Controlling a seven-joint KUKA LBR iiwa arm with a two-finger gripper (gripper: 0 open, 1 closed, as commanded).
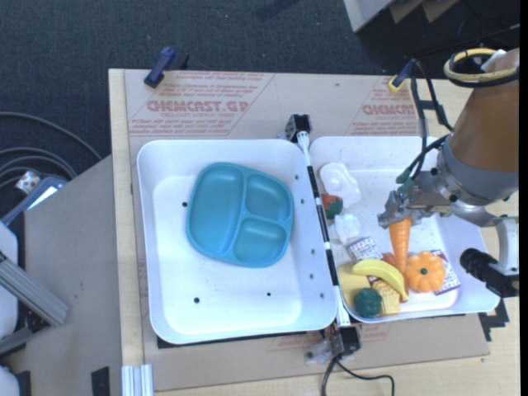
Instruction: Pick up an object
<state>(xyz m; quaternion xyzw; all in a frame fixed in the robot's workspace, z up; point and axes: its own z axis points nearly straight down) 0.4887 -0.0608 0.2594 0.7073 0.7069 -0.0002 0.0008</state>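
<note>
We see two white bins on the bench. The left bin (165, 246) holds a blue divided plate (240, 214), lying flat near its middle.

The right bin (375, 151) holds the clutter: an orange carrot (399, 243), a yellow banana (381, 274), a small orange pumpkin (424, 271), a dark green round piece (368, 303) at the near edge, and a white crumpled item (337, 180) toward the far left corner.

The gripper (402, 211) hangs over the right bin, directly above the carrot's upper end. The carrot lies upright in the view, its top touching or just under the gripper's tip, its lower end running down toward the banana and pumpkin. Whether the carrot sits between the fingers we cannot tell; the gripper body hides them.
</note>
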